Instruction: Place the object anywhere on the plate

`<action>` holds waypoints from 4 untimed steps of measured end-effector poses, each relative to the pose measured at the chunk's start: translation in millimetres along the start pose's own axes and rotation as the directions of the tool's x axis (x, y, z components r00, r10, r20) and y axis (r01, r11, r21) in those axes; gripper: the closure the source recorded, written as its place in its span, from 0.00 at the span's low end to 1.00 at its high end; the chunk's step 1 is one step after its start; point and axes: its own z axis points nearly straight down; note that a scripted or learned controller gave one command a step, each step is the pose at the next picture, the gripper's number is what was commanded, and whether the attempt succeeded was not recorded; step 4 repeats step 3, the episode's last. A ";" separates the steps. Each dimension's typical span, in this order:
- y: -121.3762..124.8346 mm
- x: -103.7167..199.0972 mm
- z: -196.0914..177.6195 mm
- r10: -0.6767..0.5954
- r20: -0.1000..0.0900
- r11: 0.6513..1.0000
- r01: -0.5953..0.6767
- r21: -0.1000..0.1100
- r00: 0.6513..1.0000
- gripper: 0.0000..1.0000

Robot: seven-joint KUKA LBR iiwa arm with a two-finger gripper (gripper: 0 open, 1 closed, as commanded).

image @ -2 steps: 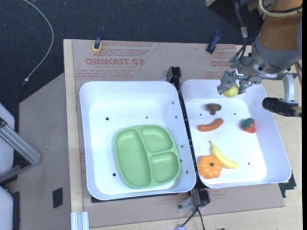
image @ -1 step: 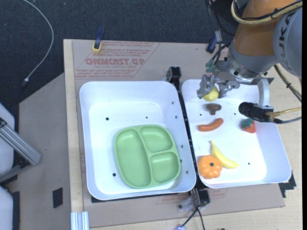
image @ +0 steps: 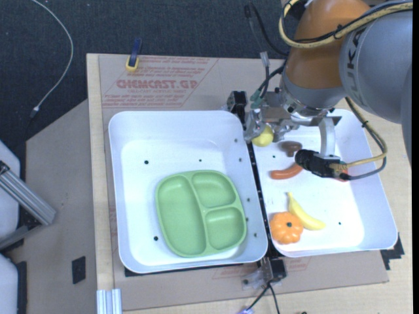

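Green divided plate sits well off to the lower left of the hand, in the left white bin, with three compartments and lying flat. The hand itself is parked right over the seam where the two bins meet, up at the far end, hanging off the grey arm with its big orange band. Can't tell from this angle whether the hand is open or closed, too much hardware in the way. Tucked right under it, touching or as good as touching, is a small yellow round thing, lemon-ish, sitting at the top left corner of the right white bin. I honestly can't say if it's gripped or just lying there. So it's in the right bin, not on the plate. Just to the right of the hand and a bit nearer the camera there's a small brown lump, and below that an orange-red sausage-looking piece lying at a slant. Further down from the hand, toward the near edge of the same bin, a toy banana leans right up against a little orange pumpkin; those two look like they're touching. Both bins rest on a cardboard sheet with red print on the counter, and a yellow and blue clip sits at its far edge, way over to the hand's left.
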 end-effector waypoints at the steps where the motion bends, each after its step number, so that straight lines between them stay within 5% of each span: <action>1: -13.6 48.3 13.5 0.000 0.000 1.000 0.000 0.000 1.000 1.00; 2: -36.9 99.1 4.5 -0.001 -0.001 1.000 0.001 -0.001 1.000 1.00; 3: -36.0 95.4 5.0 0.005 0.001 1.000 -0.005 -0.001 1.000 0.00; 4: -36.0 95.4 5.0 0.005 0.001 1.000 -0.005 -0.001 1.000 0.00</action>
